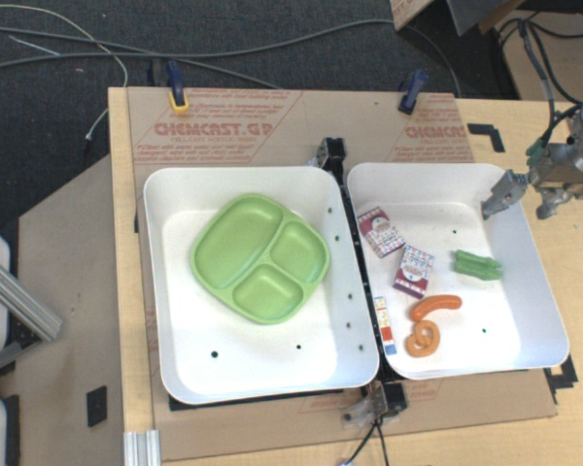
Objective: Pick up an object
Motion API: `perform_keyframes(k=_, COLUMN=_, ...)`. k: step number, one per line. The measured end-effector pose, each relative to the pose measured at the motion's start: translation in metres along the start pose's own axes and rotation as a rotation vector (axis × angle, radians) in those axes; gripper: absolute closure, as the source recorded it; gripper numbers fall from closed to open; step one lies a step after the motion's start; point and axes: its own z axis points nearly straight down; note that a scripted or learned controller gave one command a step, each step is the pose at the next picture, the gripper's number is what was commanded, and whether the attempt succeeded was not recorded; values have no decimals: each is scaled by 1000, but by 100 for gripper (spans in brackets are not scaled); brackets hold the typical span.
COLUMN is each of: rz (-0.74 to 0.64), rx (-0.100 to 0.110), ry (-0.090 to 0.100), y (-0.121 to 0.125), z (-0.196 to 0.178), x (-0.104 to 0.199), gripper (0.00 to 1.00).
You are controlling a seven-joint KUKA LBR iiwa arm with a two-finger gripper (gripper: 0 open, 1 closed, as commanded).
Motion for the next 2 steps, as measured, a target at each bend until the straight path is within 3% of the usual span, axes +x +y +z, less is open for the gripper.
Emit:
perform_keyframes(k=1, rz=-4, rx=-13, ry=-3, y=2, z=-8, x=1, gripper=0)
perform_keyframes(k=2, rz=-4, rx=-12, ry=-2, y=-5, z=49, x=2, gripper=0)
